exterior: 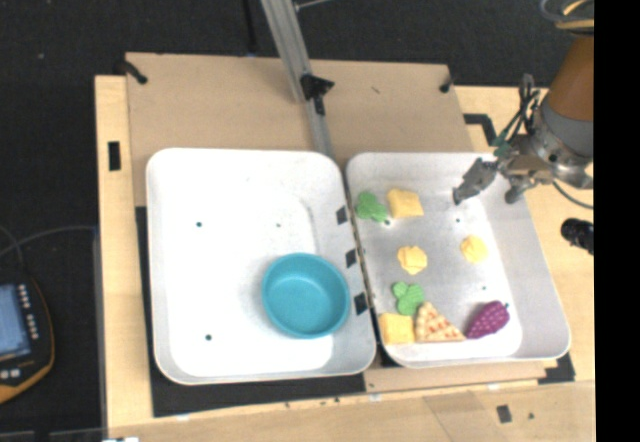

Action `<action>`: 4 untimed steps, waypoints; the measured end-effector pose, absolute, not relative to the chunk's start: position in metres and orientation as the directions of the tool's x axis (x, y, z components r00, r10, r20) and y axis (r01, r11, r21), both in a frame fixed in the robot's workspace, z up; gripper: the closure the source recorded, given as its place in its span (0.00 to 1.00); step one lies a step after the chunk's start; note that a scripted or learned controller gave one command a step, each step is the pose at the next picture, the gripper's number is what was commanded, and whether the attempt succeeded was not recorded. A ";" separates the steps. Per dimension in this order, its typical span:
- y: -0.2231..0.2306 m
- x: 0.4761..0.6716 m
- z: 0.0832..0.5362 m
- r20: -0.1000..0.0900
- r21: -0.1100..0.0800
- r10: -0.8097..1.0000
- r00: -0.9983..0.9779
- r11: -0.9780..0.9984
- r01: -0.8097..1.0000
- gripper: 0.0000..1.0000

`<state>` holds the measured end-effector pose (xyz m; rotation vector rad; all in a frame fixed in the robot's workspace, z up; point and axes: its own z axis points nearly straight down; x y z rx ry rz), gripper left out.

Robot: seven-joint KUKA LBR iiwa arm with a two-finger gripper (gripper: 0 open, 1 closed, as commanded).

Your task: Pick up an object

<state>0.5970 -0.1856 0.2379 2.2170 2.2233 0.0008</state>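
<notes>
The right bin (520,260) holds several toy foods: a green piece (371,207), a yellow block (405,202), a small yellow piece (412,258), another yellow piece (473,249), a green broccoli-like piece (406,297), a yellow cube (396,329), a pizza slice (435,324) and purple grapes (487,319). My gripper (492,184) hangs above the bin's upper right part, open, with nothing between its fingers. It is up and to the right of the yellow piece.
The left bin (200,230) holds a blue bowl (303,294) near its lower right corner. A grey metal pole (285,25) slants up from between the bins. A handheld pendant (20,330) lies at the far left.
</notes>
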 end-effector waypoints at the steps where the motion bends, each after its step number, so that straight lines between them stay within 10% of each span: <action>1: -0.186 0.597 0.238 -0.001 0.002 1.000 -0.003 0.003 1.000 0.00; 4: -0.177 0.605 0.100 -0.001 -0.001 1.000 -0.001 0.001 1.000 0.00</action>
